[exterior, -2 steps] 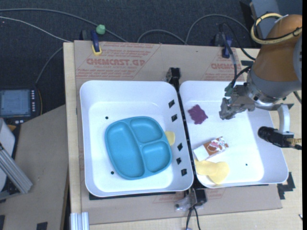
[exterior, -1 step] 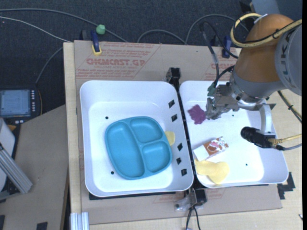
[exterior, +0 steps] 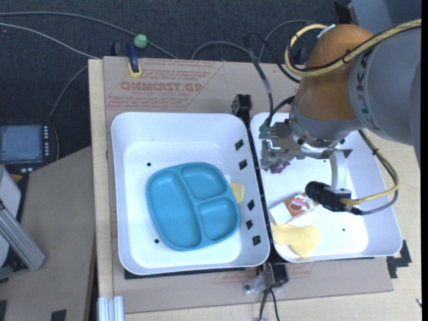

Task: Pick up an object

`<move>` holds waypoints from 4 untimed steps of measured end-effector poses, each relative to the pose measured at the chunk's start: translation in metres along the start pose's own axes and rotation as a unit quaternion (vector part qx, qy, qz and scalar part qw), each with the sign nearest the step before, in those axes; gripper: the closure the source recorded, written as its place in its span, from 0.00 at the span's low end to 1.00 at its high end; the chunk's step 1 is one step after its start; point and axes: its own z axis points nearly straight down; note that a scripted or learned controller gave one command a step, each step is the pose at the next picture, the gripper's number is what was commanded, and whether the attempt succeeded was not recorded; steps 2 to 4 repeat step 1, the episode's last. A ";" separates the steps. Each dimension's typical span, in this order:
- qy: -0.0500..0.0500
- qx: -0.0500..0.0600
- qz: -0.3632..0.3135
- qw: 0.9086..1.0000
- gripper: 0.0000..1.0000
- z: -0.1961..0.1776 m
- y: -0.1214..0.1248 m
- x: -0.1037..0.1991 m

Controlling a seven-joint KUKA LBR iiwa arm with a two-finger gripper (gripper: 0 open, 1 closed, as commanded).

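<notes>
Camera view has the gripper (exterior: 275,158) low at the right bin's (exterior: 374,246) left wall, a small purplish scrap (exterior: 279,167) at its tips, grasp unclear, while the flat red-and-white packet (exterior: 299,206) lies just below-right of it.

My gripper (exterior: 275,160) hangs over the right bin's (exterior: 374,243) left part. A blue divided tray (exterior: 192,204) lies in the left bin (exterior: 127,179).
</notes>
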 end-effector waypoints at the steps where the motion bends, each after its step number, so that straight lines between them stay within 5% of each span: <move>1: 0.000 -0.003 -0.001 1.000 1.00 -0.012 -0.002 0.055; 4: 0.000 -0.003 -0.001 1.000 1.00 -0.012 -0.002 0.055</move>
